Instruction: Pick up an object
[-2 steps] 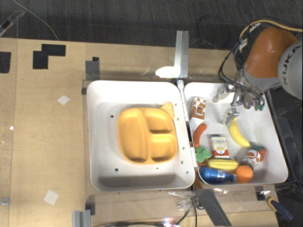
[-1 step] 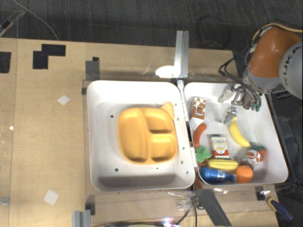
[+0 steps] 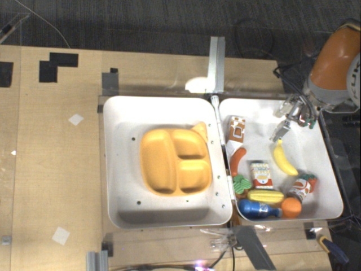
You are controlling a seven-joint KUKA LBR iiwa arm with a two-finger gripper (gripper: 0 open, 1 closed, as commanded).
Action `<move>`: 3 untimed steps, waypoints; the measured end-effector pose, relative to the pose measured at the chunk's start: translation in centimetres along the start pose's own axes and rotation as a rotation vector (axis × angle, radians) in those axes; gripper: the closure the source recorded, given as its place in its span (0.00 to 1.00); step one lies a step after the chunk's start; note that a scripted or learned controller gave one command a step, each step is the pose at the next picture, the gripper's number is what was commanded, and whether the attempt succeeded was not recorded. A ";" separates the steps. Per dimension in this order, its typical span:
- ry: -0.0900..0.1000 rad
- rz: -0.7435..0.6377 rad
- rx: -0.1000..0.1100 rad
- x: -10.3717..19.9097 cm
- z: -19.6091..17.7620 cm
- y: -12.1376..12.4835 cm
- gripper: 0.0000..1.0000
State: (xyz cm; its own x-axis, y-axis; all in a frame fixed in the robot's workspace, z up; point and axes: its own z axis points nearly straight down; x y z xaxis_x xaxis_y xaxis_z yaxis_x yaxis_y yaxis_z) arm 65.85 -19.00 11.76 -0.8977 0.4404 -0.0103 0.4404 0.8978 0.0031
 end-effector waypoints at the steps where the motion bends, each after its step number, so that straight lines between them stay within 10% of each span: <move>1: 0.003 0.332 0.002 0.2 1.0 -1.8 0.00; 2: -0.001 0.363 0.000 8.1 2.8 -5.5 0.00; 3: 0.002 0.454 -0.004 6.3 2.9 4.4 0.00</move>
State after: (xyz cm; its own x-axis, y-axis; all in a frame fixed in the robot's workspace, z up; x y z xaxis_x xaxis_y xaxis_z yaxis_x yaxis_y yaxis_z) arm 62.16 -12.33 8.82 -0.6140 0.7893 -0.0052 0.7893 0.6140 0.0111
